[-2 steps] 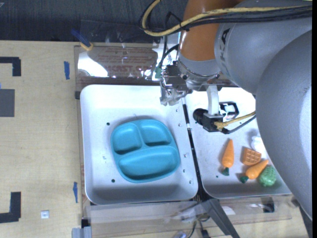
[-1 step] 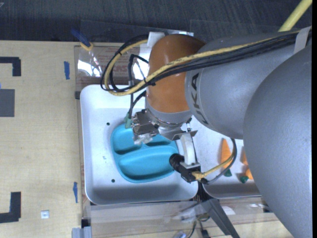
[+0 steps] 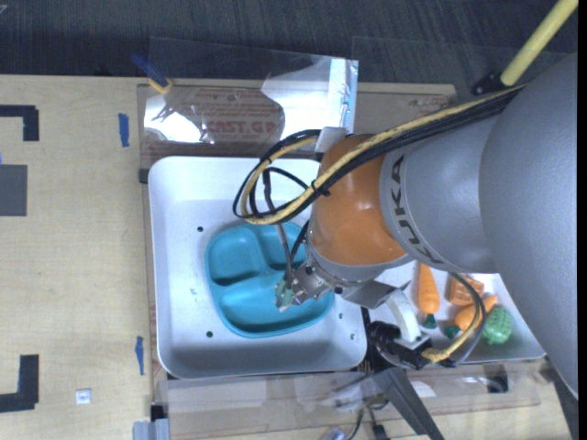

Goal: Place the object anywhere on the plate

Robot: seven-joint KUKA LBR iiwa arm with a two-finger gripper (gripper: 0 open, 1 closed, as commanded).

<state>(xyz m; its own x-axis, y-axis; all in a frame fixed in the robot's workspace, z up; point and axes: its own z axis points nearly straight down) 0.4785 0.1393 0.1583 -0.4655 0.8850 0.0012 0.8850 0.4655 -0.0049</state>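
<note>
Lower right of frame, nearest the camera: the grey arm (image 3: 514,200) fills the right side, its orange band (image 3: 353,214) sitting over the right edge of the left bin. Black and yellow cables (image 3: 275,177) loop from the band over the bin. Below the band the claw (image 3: 292,293) reaches down at centre frame, its tip over the right part of the plate; whether the tips are spread or pressed together cannot be told at this size, and no object is visible between them. The blue plate (image 3: 240,278), with divided compartments, lies in the left white bin (image 3: 174,246), toward the bin's middle and right; its right portion is hidden under the wrist. To the right, in the second bin (image 3: 514,351), mostly covered by the arm, lie small toy-like items: an orange carrot-shaped piece (image 3: 426,287), another orange piece (image 3: 459,291) just beside it, and a green one (image 3: 496,326) nearby, at the lower right. These stay well apart from the plate, in the other bin. Farther up, a clear plastic sheet (image 3: 248,108) lies on the light wooden bench (image 3: 73,246) above the left bin. Dark floor (image 3: 229,7) spans the top of frame.
</note>
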